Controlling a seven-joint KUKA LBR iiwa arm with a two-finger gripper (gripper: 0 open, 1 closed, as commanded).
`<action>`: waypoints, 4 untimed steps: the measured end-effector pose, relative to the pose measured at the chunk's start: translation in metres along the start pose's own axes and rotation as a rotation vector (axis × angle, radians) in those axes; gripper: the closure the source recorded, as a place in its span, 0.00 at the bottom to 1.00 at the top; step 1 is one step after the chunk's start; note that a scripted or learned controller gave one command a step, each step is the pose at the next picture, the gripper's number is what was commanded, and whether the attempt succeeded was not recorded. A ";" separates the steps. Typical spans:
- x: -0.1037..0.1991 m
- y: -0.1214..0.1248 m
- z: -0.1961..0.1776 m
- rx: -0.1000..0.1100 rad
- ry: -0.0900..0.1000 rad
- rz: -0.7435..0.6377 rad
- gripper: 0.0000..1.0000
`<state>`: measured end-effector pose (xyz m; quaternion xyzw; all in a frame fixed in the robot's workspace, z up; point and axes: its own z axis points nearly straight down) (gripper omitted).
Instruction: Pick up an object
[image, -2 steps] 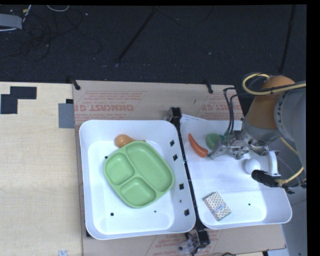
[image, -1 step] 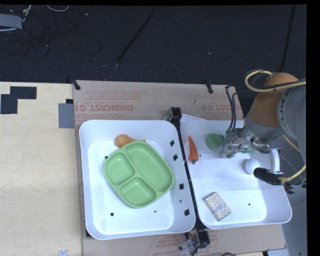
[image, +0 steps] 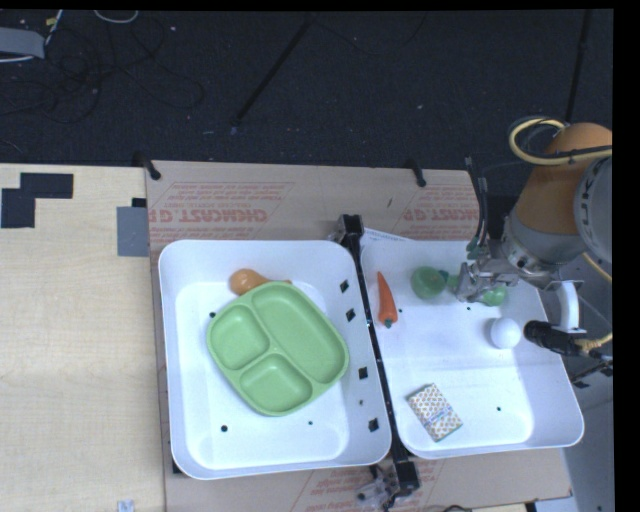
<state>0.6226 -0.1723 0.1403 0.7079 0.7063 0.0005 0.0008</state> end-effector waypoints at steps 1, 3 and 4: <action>-0.005 0.002 -0.043 -0.001 -0.001 -0.001 1.00; 0.032 -0.017 -0.096 0.005 0.002 -0.006 1.00; 0.085 -0.025 -0.083 0.007 0.002 -0.005 1.00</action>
